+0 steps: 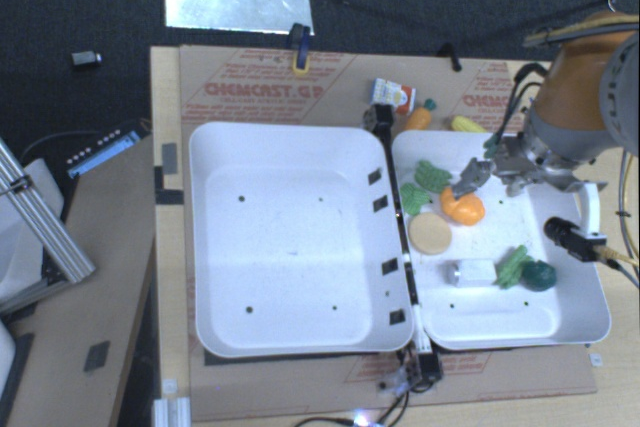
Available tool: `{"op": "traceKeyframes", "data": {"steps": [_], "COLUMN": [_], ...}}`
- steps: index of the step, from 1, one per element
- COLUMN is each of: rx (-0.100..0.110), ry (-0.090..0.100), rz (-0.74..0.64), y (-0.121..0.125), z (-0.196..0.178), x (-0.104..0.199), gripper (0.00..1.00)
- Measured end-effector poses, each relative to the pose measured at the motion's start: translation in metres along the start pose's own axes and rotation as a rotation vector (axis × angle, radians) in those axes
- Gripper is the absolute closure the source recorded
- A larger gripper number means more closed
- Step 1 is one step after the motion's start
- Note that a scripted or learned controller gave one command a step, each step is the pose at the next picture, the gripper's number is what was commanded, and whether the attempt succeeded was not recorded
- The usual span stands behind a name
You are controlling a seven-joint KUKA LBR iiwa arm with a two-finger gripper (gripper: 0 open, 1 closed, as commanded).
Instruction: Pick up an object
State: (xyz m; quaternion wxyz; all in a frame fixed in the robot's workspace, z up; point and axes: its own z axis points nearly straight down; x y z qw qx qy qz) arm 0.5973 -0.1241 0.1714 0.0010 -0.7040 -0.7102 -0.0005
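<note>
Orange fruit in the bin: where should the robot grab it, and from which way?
Probably straight down from above, squeezing the orange fruit across its round middle. It lies with its top showing, and the gripper hangs just above. The green leafy toy and tan disc crowd its sides.

I see my arm [585,95] reaching in from the right over the right bin [570,315], its orange band high near that bin's far right corner. The wrist slants down and leftward, putting the gripper [470,177] low over the bin's far left part; I can't make out its fingers
</note>
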Motion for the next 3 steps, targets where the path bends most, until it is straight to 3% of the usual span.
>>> {"op": "traceKeyframes", "data": {"steps": [1, 2, 3], "rx": [-0.005, -0.016, -0.011], "ry": [-0.002, -0.003, -0.002], "rz": [0.004, 0.005, -0.002], "y": [-0.004, 0.0, 0.036], "z": [0.087, 0.07, -0.019], "x": [0.028, 0.026, 0.081], "gripper": [0.0, 1.0, 1.0]}}
